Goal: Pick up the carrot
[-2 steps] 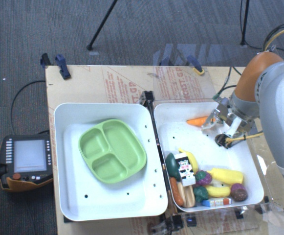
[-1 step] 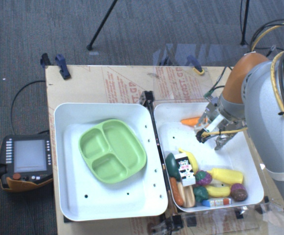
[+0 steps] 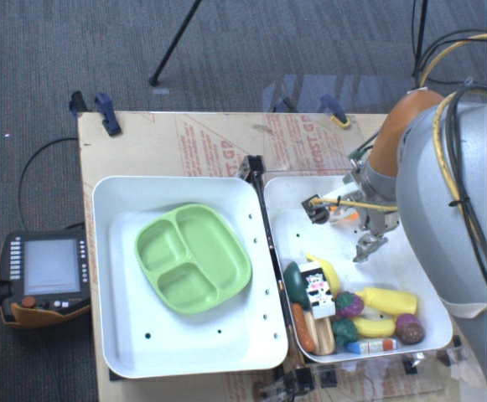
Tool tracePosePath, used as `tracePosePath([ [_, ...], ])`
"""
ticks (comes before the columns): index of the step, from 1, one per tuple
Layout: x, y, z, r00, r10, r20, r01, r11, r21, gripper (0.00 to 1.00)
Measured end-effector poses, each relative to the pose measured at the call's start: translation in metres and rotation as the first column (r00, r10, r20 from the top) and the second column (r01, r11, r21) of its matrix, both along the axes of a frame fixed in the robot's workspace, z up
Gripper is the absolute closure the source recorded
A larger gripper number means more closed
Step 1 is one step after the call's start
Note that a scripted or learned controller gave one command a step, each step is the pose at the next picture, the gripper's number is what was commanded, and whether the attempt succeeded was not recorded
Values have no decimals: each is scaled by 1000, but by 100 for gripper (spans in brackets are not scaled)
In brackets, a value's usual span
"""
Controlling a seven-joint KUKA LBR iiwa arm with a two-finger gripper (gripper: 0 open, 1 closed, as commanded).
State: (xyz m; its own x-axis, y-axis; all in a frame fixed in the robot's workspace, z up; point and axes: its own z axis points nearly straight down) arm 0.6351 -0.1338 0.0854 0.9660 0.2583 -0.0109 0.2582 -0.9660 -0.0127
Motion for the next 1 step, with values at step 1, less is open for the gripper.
tracePosePath([
  [1, 0, 2, 9, 1000, 9, -8, -9, 1000, 4, 100],
])
